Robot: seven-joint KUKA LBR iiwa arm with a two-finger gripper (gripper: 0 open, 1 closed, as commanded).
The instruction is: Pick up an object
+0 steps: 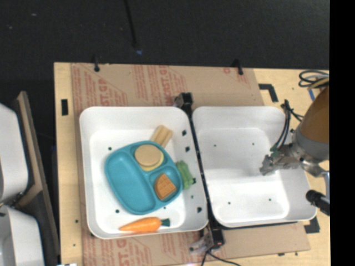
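Camera view puts the tool low over the right bin, its state impossible to tell, and well off to its left in the left bin lie a blue tray bearing two toy foods, a carrot and a wooden block.

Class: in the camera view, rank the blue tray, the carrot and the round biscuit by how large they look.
1. blue tray, clearly largest.
2. carrot, longer than the biscuit but thinner.
3. round biscuit, on the tray.
Carrot and biscuit look close in area, so that order is unsure.
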